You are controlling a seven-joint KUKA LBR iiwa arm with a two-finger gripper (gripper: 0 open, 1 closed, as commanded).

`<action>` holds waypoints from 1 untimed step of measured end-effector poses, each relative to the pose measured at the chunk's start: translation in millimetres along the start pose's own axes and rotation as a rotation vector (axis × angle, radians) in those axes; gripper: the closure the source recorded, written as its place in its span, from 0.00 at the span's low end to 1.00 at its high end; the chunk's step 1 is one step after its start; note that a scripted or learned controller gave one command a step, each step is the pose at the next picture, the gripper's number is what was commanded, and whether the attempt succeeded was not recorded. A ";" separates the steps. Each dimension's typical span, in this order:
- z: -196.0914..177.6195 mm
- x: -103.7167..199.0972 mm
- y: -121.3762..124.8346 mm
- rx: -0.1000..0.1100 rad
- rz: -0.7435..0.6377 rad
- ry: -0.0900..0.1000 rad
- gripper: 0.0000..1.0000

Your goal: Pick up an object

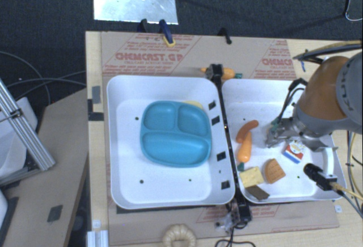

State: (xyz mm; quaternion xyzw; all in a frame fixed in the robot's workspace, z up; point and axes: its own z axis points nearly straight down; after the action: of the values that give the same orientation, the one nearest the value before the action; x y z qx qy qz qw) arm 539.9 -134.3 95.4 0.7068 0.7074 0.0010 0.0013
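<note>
Grey gripper (pixel 276 135) tips blurred, yellow object (pixel 194 104) mostly behind blue plate (pixel 175 133)

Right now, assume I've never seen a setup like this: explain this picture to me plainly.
One camera fixed above a bench looks down at a slant. The grey and orange shape at the right is a robot arm; its hand hangs low in the right white bin. I can't see anything gripped. That bin holds an orange carrot-like toy, a tan block, a brown piece and a small red, white and blue item. The left bin holds a blue divided plate.
</note>
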 end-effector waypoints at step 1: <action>-56.3 -9.3 -3.6 -0.002 0.002 -0.001 1.00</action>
State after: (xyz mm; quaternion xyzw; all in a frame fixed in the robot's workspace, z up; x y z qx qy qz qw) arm 536.0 -143.6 151.6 0.7076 0.7067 0.0014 0.0025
